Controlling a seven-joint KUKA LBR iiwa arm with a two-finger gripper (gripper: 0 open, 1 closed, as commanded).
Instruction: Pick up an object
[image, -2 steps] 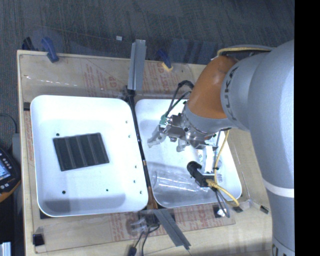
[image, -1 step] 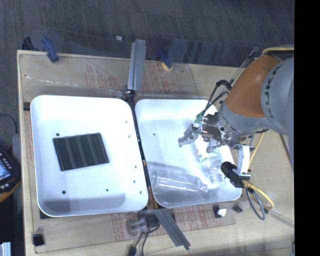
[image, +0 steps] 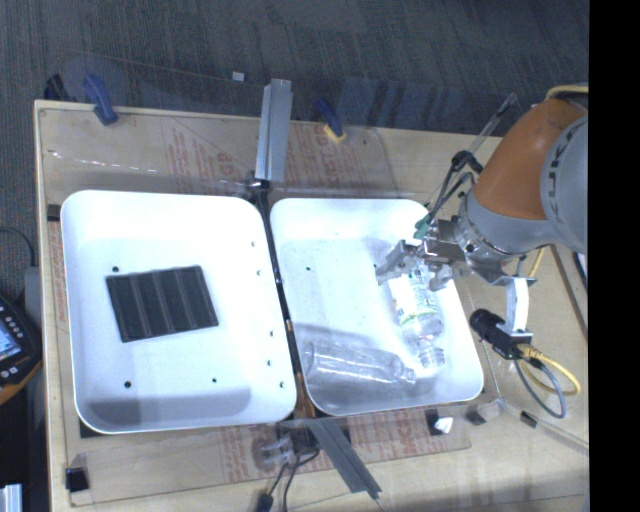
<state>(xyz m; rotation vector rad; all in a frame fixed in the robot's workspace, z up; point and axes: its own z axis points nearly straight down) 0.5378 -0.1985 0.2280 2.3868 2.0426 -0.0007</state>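
In the right bin (image: 330, 250) a clear plastic bottle with a white and green label (image: 416, 316) lies along the right wall, its cap toward the front. A second clear bottle (image: 355, 363) lies on its side along the bin's front wall. My gripper (image: 405, 263) hangs over the right bin's right side, just above the far end of the labelled bottle. I see nothing held in it. A black ribbed rectangular pad (image: 162, 302) lies flat in the left bin (image: 90, 230).
A grey bar (image: 272, 130) stands behind the gap between the two bins. Blue clamps (image: 100, 98) sit on the bench's far edge. The arm's orange band and grey wrist (image: 520, 190) overhang the right bin's right rim.
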